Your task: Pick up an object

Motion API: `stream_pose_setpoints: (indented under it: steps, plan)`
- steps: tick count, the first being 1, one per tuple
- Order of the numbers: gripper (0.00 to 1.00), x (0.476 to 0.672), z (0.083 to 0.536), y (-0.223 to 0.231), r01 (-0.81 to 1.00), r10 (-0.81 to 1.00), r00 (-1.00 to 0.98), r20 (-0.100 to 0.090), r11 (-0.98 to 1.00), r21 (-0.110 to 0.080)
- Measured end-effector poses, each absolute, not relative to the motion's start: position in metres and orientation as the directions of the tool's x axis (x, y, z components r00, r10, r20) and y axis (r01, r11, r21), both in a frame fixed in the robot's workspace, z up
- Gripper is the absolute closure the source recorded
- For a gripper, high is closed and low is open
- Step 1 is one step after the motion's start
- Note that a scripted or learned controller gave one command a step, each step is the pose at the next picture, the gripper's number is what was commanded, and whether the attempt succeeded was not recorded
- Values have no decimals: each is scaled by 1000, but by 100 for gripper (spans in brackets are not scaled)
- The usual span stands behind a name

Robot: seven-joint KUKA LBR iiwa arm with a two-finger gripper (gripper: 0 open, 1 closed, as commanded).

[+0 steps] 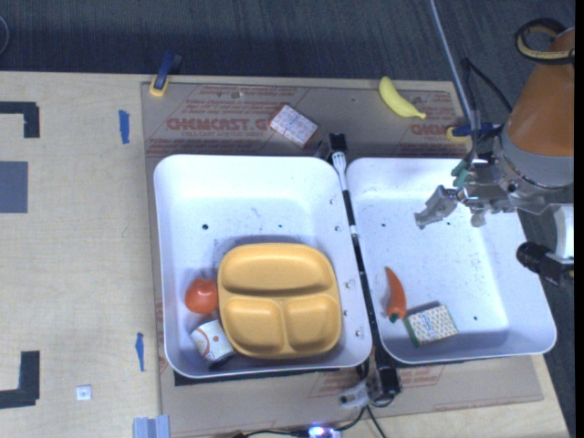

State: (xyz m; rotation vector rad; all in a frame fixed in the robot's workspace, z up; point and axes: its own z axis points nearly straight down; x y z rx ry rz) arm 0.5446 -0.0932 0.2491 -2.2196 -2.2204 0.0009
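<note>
We see the grey arm's two-finger hand point(436, 210) hovering over the upper part of the right shallow white bin point(511, 340), its fingers spread and nothing between them. Near that bin's front edge lie a slim orange plastic carrot with a green top point(394, 294) and, just beside it, a small patterned green-edged packet point(431, 323). In the left white bin point(173, 245) a yellow compartmented plastic tray point(276, 297) sits beside a red-orange toy tomato point(201, 295) and a small white-and-orange cup point(211, 340).

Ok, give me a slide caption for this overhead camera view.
KUKA arm's gripper hovers over the right bin, above a carrot; a yellow tray sits in the left bin.
</note>
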Motion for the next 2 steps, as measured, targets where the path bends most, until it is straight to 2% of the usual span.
stream_pose_setpoints:
  steps: [1, 2]
  plan:
    - [0, 518, 114, -93, 1000, 1000, 1, 0, -1, -1]
    - [0, 489, 86, -95, 1000, 1000, 0, -1, 0, 5]
